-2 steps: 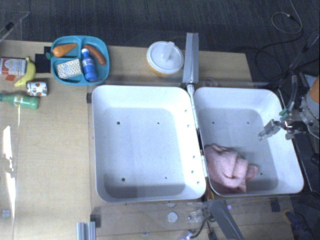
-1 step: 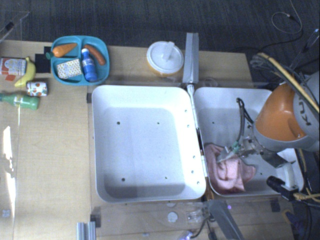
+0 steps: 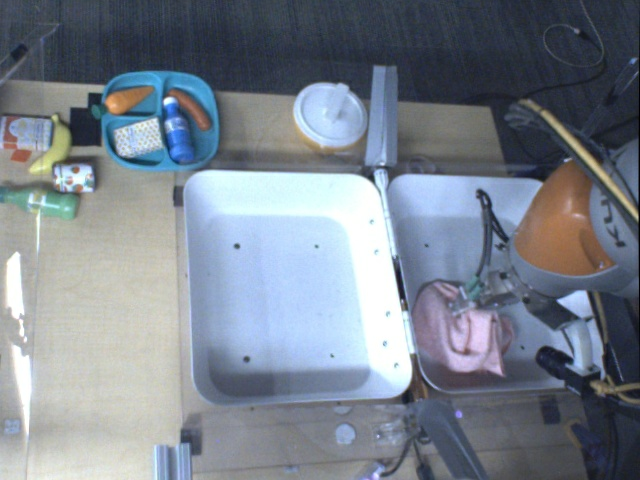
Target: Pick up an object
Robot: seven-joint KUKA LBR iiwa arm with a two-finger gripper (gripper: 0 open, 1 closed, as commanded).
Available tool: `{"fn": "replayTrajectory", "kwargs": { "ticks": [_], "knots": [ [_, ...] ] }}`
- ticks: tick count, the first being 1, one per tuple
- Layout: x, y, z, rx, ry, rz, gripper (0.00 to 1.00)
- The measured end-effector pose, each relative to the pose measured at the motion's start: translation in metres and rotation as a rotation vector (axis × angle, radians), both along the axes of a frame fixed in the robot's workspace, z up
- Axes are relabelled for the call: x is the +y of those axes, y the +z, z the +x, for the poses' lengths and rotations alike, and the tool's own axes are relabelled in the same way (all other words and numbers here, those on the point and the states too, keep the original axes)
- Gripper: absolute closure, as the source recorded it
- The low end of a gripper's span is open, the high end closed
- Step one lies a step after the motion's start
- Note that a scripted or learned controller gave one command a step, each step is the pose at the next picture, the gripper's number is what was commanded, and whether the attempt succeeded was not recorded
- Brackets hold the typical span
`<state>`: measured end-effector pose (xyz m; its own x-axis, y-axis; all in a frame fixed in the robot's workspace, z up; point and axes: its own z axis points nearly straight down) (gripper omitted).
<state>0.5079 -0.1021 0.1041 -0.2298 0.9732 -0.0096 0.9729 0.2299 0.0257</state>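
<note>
A crumpled pink cloth (image 3: 458,336) lies in the right white bin (image 3: 440,208), near its front left corner. My gripper (image 3: 482,298) is down at the cloth's upper right edge, touching or just above it. The grey arm with its orange band (image 3: 558,230) reaches in from the right over that bin and hides part of the bin's right side.
The left white bin (image 3: 210,368) stands beside the right one. Behind the bins sit a white lidded cup (image 3: 330,116) and a blue tray (image 3: 205,98) of toy food. A banana (image 3: 52,146), a small can (image 3: 74,177) and a green bottle (image 3: 40,202) lie far left.
</note>
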Motion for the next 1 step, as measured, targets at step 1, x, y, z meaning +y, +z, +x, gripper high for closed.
{"fn": "replayTrajectory", "kwargs": {
  "ticks": [1],
  "knots": [
    [0.0414,0.0804,0.0145,0.024,-0.132,0.006,1.0]
  ]
}}
